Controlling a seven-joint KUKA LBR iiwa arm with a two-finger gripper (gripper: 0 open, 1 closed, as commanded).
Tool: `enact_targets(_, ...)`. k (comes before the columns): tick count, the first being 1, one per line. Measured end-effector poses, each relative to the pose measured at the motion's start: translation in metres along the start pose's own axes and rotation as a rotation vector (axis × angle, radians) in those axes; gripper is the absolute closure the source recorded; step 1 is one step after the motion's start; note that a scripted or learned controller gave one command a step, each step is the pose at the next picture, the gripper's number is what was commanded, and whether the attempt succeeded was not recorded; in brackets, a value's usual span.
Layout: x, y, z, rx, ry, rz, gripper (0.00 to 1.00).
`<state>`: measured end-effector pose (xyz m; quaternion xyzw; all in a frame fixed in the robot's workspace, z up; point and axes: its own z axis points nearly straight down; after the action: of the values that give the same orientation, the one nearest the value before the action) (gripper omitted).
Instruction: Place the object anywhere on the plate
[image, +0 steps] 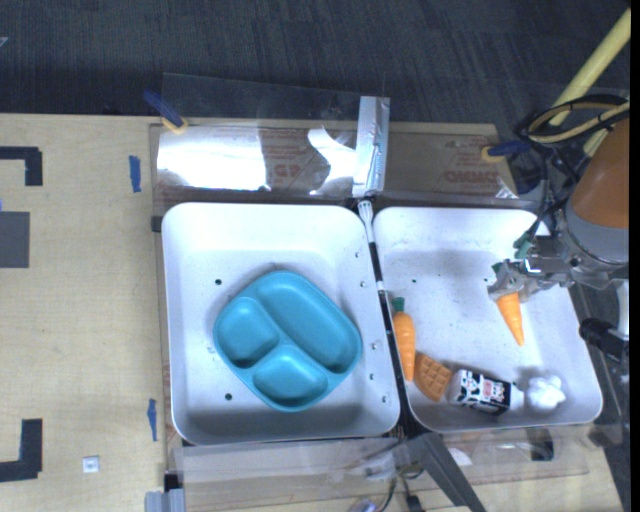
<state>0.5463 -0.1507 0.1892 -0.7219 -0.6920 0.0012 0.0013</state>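
Along the near wall of the right white bin (440, 235) lay a small black-and-white carton (484, 391) on its side, with a white fluffy lump (545, 393) just right of it and a tan waffle-like piece (431, 375) touching its left end. A second orange toy carrot (404, 342) lay against that bin's left wall, its long axis running near to far.

Farther right, the two-finger gripper (515, 287) hung over the right bin with an orange carrot-shaped toy (512, 316) pinched at its thick end between the closed fingers; the toy's pointed tip hung toward the near side, so its long axis ran roughly far to near. It looked lifted clear of the bin floor, though the slant of the view left that uncertain.

The blue plastic divided plate (288, 339) sat alone in the left white bin (200, 250), well apart from the gripper and to its left, across the wall where the two bins met. The coming move, as I judged it, turned on that single relation: a carry leftward over the dividing wall (with the hanging tip kept above the rim) and a release anywhere over the plate's three compartments, all of which were bare.
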Motion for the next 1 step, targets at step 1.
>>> enact_targets(1, 0.0594, -0.0397, 0.0454, 0.006, 0.002, 0.039, 1.0)
